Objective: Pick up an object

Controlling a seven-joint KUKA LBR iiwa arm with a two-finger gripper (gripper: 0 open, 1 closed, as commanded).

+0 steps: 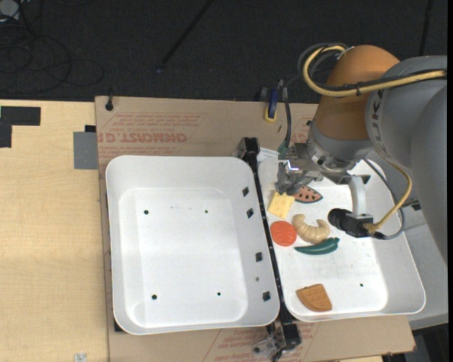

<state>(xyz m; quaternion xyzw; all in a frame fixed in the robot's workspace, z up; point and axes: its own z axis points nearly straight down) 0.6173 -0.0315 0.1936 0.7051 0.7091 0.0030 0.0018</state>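
- Since the gripper (291,169) hovers over the yellow block (281,204) in the right bin (396,292), we would judge it light and stiff.
- We cannot tell its grasp state; flat sides probably suit.

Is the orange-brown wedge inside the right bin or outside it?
Inside: the orange-brown wedge lies on the right bin floor near its front wall.

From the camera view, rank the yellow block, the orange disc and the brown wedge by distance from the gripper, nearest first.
1. Yellow block: just below the gripper, at the right bin's left edge.
2. Orange disc: lower, beside the divider.
3. Brown wedge: far down, near the bin's front rim.
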